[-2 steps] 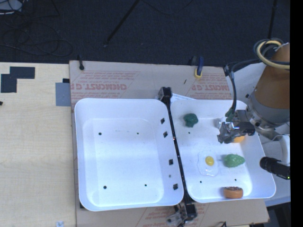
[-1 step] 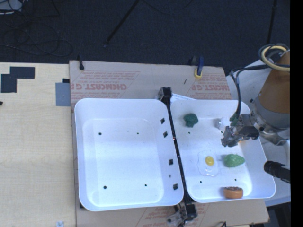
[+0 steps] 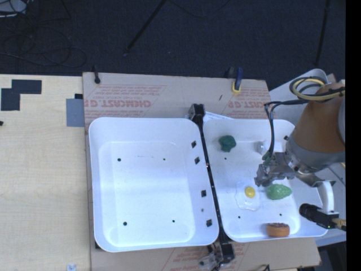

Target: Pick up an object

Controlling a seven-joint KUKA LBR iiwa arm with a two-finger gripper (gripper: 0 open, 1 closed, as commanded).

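Camera view, looking down at a slant on two white bins: the arm (image 3: 318, 131) enters from the right and carries its claw (image 3: 266, 175) low over the right bin (image 3: 237, 230). Whether the claw is released or clenched cannot be told, since dark wrist hardware and cabling mask its tip. Just to the right of the claw, and slightly nearer the camera, lies a pale green lumpy object (image 3: 278, 192), the likeliest target by proximity (this is a judgement, not an observed grasp). Just to the claw's left and a little nearer the camera rests a fried-egg toy (image 3: 249, 195), white with a yellow centre. Farther from the camera and to the claw's left sits a dark green object (image 3: 227, 143); well toward the near rim is an orange-brown rounded piece (image 3: 278, 229). The left bin (image 3: 101, 151) lies beyond the divider. The pale green object looks light and probably soft or plastic, with an irregular surface; a hold across its narrower middle seems soundest. The egg is flat and would likely slip from a pinch.
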